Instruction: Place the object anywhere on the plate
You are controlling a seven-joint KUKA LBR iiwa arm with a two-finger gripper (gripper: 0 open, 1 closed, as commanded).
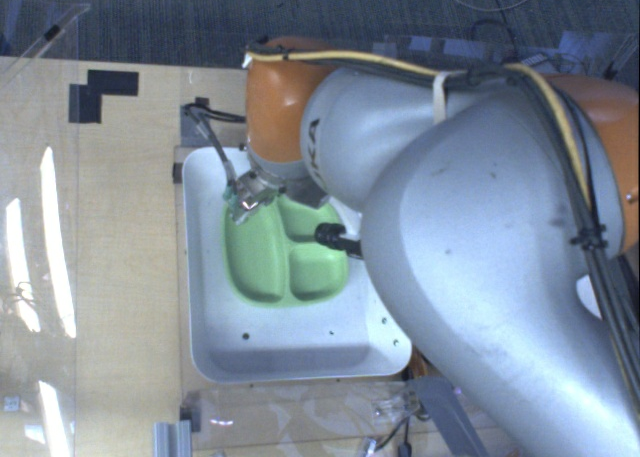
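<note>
Green plate [268,263] lies in white bin [270,350] beneath grey arm [420,165].

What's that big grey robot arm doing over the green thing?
The big grey robot arm with an orange band is reaching into a shallow white bin. Inside the bin lies a light green plastic plate with separate compartments. The arm's gripper is down at the plate's upper left part. Its job is to put an object on the plate, but I can't make out any object in the gripper from here.
</note>
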